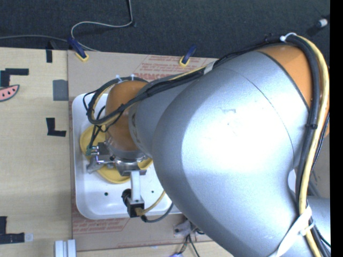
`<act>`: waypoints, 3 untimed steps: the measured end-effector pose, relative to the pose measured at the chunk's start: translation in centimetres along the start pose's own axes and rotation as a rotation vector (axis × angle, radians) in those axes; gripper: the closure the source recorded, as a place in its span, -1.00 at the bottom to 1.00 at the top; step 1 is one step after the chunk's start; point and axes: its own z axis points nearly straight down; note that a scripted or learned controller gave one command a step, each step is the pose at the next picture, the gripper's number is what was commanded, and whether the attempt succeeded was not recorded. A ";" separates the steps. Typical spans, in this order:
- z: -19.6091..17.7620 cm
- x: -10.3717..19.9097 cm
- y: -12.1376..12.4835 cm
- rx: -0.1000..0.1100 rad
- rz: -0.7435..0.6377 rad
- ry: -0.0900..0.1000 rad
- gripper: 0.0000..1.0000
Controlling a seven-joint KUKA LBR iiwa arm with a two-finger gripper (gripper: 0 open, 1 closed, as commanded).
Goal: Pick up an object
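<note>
Bright even light, glare on arm (236, 138), slightly soft focus

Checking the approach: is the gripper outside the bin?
No, the gripper hangs over the white bin, right above a yellow thing.

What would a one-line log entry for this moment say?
grey arm: over shallow white bin | gripper: above flat round yellow object | grasp: unconfirmed

Bench (32, 159) (pale wood) bearing white bin (91, 199)
</note>
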 end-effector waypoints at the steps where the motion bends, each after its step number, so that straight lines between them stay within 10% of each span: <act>1: -0.8 0.3 -0.2 0.006 -0.006 0.004 1.00; 2: -2.3 0.3 6.7 0.001 -0.003 0.004 1.00; 3: -1.8 -3.0 8.7 0.002 -0.008 0.016 1.00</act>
